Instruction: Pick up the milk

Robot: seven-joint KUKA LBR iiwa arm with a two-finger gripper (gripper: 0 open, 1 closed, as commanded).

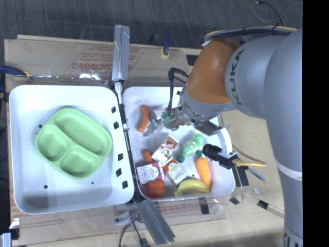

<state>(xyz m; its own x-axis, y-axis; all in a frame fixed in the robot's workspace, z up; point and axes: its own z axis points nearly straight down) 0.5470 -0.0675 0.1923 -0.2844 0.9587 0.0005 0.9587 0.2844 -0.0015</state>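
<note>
Your end effector (157, 123) hangs low in the right bin (132, 98). The milk (149, 173) lies apart, nearer the front wall. You can't tell its grip state.

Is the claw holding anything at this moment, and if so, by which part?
It cannot be told. The claw sits low in the right bin beside the sausage, apart from the milk carton; nothing shows between its fingers, whose state is unclear.

Arm (267, 81) hides right bin's (154, 94) far corner; end effector (163, 121) fingers too blurry to read; tomato (156, 188) partly under carton (149, 173).
</note>
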